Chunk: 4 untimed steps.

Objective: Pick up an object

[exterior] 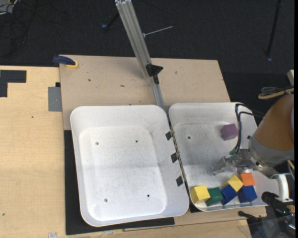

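One camera looks down on both bins, and all the action sits in the right bin [198,120]. The gripper [222,166] hangs low over the bin floor, its grey metal fingers reaching toward the picture's left from the wrist at the right edge; whether those fingers are spread or shut, I cannot tell, and nothing is seen between them. Just below and to the right of the tips, toward the bin's near corner, lies the cluster of blocks: a yellow block [235,183] closest, an orange block [247,178] beside it, two blue blocks [247,194] behind, then a green block [214,196] and another yellow one [200,192] along the near rim. The purple block [229,131] sits alone, well apart, up toward the far side. My read: the nearest target is the yellow block, a short drop toward the near corner. The left bin [79,118] lies alongside.
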{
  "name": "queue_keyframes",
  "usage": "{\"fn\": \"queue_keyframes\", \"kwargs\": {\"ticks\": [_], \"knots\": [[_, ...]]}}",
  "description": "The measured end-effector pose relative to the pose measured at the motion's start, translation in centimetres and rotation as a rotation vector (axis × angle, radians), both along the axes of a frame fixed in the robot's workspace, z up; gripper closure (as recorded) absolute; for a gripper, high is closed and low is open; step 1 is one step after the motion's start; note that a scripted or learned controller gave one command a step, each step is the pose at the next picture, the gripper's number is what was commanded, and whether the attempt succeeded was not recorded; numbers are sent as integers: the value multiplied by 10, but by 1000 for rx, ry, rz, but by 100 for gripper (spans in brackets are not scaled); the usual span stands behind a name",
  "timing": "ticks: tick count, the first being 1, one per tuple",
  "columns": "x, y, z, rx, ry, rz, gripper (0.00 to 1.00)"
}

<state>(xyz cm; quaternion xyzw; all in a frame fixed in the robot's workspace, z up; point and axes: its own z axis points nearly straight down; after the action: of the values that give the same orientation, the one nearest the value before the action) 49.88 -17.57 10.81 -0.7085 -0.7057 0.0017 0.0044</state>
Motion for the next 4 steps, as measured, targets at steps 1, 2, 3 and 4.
{"fn": "queue_keyframes", "kwargs": {"ticks": [1,2,3,4], "knots": [[1,-2,13,-2,-4,-9,100],[7,-9,58,-4,-10,1,100],[10,-2,118,-5,-13,6,100],[10,-3,141,-4,-9,6,100]]}}
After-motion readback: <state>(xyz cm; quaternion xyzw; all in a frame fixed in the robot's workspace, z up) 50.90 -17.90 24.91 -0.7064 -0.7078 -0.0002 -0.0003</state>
